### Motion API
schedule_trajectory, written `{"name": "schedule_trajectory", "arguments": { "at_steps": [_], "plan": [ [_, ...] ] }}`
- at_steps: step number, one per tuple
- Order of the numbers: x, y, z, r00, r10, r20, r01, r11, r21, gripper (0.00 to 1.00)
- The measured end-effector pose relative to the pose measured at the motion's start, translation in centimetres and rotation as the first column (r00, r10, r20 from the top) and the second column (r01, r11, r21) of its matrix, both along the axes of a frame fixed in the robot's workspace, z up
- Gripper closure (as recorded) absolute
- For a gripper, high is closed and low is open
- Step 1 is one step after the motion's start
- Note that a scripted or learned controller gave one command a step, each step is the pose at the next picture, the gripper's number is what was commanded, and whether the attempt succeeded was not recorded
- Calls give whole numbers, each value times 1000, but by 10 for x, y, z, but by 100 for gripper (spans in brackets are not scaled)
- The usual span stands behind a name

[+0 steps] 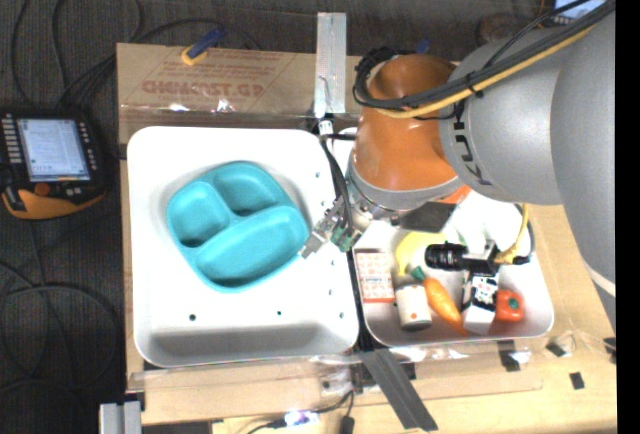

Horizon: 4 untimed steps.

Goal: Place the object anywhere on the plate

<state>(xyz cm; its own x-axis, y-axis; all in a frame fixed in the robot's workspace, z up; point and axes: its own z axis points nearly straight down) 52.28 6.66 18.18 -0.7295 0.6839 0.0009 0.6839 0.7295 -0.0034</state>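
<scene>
Two white bins (150,322); blue plate (237,222) lies diagonally; gripper (335,230) jaws' state unclear.

A large grey robot arm (545,112) enters from the right side of the overhead view and fills the upper right. An orange band (400,127) wraps the arm just above its wrist. Below the band the wrist points downward and to the left, ending in a small hand (330,230). Cables run along the top of the arm.
</scene>
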Motion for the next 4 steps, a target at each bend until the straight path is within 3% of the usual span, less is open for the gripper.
{"name": "schedule_trajectory", "arguments": {
  "at_steps": [1, 2, 3, 4],
  "plan": [
    [102, 35, 80, 998, 70, 4, -70, 998, 2, 100],
    [68, 69, -60, 960, 279, 0, -279, 960, 2, 100],
    [-5, -24, 0, 956, 293, 0, -293, 956, 1, 100],
    [-22, 54, 31, 945, 326, 1, -326, 945, 4, 100]
  ]
}}
